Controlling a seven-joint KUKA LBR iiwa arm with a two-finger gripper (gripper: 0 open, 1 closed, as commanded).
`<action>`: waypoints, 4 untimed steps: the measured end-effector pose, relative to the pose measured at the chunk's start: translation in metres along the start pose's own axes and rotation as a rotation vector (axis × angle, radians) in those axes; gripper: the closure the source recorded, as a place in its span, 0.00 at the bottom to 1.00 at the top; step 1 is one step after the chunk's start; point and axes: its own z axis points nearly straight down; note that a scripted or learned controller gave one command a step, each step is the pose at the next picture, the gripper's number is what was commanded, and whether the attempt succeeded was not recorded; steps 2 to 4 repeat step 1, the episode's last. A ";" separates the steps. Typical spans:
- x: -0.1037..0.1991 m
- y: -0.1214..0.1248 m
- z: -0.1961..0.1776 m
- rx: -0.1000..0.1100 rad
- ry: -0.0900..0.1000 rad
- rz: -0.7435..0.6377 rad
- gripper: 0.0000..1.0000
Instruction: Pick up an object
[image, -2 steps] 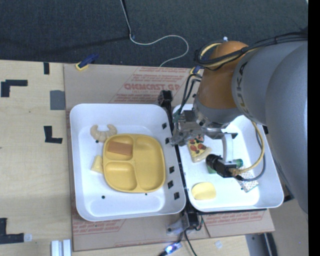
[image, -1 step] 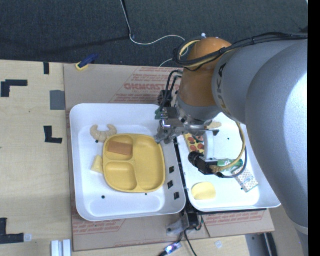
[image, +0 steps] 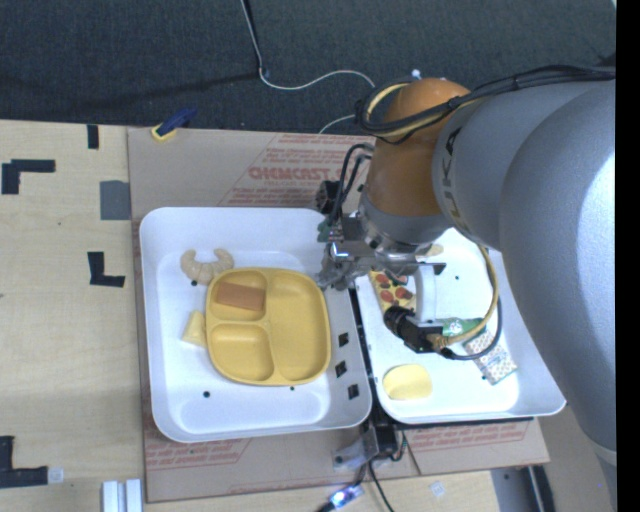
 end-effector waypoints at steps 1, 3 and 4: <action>0.009 0.000 -0.020 -0.002 0.002 -0.002 1.00; 0.009 0.000 -0.020 -0.002 0.002 -0.002 1.00; 0.009 0.000 -0.020 -0.002 0.002 -0.002 1.00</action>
